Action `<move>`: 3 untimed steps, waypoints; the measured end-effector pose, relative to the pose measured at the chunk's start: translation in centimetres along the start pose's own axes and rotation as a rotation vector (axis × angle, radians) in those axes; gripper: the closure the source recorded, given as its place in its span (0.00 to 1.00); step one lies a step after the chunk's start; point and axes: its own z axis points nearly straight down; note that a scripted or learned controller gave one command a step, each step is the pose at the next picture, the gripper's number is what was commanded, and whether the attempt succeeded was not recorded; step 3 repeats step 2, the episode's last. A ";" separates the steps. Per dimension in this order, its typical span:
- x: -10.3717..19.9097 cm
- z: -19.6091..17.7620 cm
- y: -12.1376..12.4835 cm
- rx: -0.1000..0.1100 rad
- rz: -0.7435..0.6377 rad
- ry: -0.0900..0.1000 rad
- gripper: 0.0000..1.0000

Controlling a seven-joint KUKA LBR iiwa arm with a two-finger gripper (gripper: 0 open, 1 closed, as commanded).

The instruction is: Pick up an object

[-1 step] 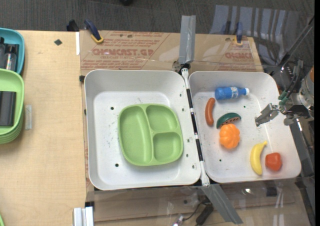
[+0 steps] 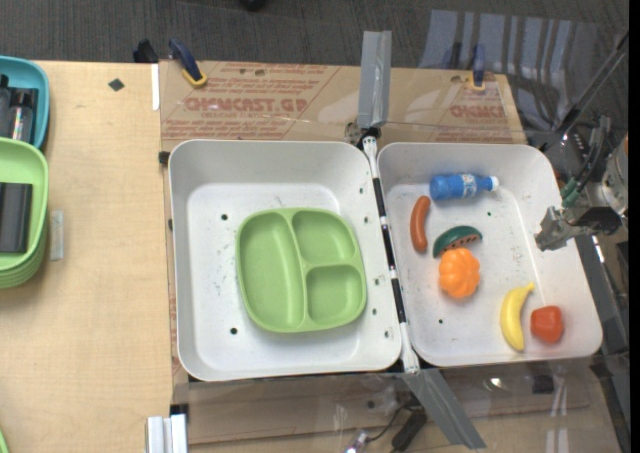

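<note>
over by the right bin's (image 2: 545,166) edge the pincer (image 2: 553,229) hangs, can't tell its state. i'd drop straight onto the orange (image 2: 459,273), clear of the watermelon slice (image 2: 457,239).

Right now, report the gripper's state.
Gripper: at the right bin's right edge, clear of the toys; open or shut cannot be told, and nothing is seen held.
</note>
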 end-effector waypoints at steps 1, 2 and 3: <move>5.0 3.3 -1.2 0.000 0.275 0.001 1.00; 14.5 6.2 0.5 0.001 0.530 -0.001 1.00; 14.5 6.2 0.5 0.001 0.530 -0.001 1.00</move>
